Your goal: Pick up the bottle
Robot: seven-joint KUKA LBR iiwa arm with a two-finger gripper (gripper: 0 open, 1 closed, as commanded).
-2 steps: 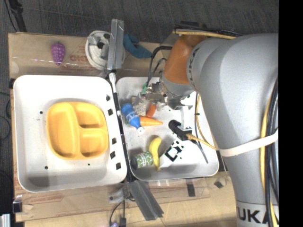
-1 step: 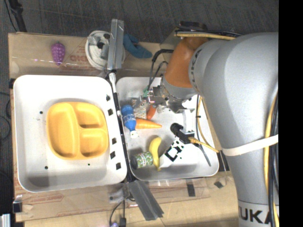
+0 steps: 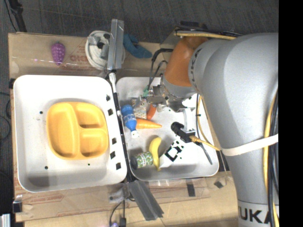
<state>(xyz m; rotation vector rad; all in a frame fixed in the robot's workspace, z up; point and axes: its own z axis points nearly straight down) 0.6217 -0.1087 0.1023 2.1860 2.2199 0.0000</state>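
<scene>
Presently: blue-capped bottle [image 3: 128,118], long axis running up-down, lies just left of end effector [image 3: 152,98] in right bin [image 3: 208,167]; its grip state cannot be told.

The arm [image 3: 236,108] hides much of the right bin [image 3: 208,167] (its far corner too), and its base runs off frame.
</scene>
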